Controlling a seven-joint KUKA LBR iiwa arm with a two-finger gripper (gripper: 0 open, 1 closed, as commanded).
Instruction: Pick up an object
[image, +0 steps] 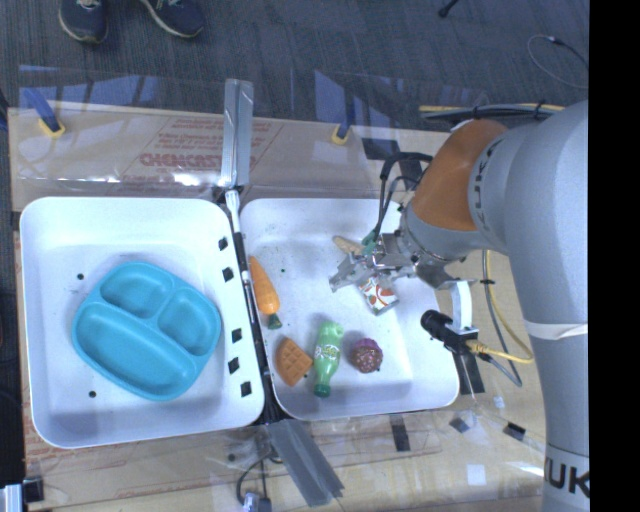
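Note:
My gripper hangs low over the middle of the right bin, at the end of the grey arm coming in from the right. A small red and white object lies directly beneath and touching its lower side. A tan stick-like piece pokes out just to the upper left of the gripper. An orange carrot lies by the bin's left wall. Along the front sit a brown waffle-like piece, a green bottle and a dark red ball.
The left bin holds a blue divided plate. A black divider strip runs between the bins. Cables and a black bracket hang off the arm over the right bin's right edge.

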